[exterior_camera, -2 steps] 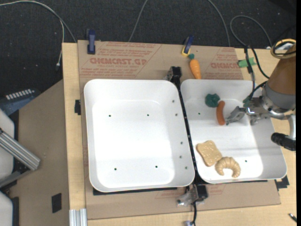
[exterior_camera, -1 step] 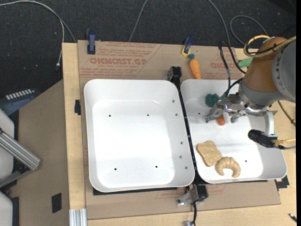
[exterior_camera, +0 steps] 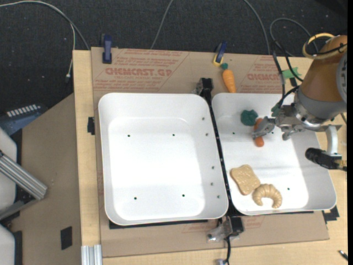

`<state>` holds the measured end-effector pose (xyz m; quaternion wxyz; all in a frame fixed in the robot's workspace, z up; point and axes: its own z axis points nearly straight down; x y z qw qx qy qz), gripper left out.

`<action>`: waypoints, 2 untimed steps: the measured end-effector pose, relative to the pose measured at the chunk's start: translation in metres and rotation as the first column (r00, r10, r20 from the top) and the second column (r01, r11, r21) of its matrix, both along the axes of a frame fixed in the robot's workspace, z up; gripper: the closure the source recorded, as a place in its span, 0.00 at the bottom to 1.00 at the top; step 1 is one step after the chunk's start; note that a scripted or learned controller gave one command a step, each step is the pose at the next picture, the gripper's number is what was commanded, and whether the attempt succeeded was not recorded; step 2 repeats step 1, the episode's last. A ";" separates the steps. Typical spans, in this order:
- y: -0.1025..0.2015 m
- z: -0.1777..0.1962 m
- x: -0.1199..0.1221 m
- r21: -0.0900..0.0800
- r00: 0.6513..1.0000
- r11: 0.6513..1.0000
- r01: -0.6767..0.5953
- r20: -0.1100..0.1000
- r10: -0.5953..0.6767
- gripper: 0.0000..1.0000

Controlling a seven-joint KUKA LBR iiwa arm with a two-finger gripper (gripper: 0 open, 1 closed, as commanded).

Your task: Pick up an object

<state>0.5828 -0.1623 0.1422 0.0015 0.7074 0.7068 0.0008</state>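
On your bench (exterior_camera: pixel 88 148), the left bin (exterior_camera: pixel 160 159) sits beside the right bin (exterior_camera: pixel 309 170), where you find a toy bread slice (exterior_camera: pixel 245 179) touching a croissant (exterior_camera: pixel 268 195) near the front. A carrot (exterior_camera: pixel 228 79) lies on the cardboard behind the bins. Farther right, a green toy (exterior_camera: pixel 249 116) rests just beside the claw (exterior_camera: pixel 274 127), low over a small orange piece (exterior_camera: pixel 258 142); you cannot tell how far it is open or whether it grips anything.
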 end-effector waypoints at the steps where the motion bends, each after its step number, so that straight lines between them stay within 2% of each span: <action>1: 0.018 -0.060 0.046 0.002 1.000 1.000 -0.003 -0.007 0.003 0.00; 2: 0.018 -0.060 0.046 0.002 1.000 1.000 -0.003 -0.007 0.003 0.00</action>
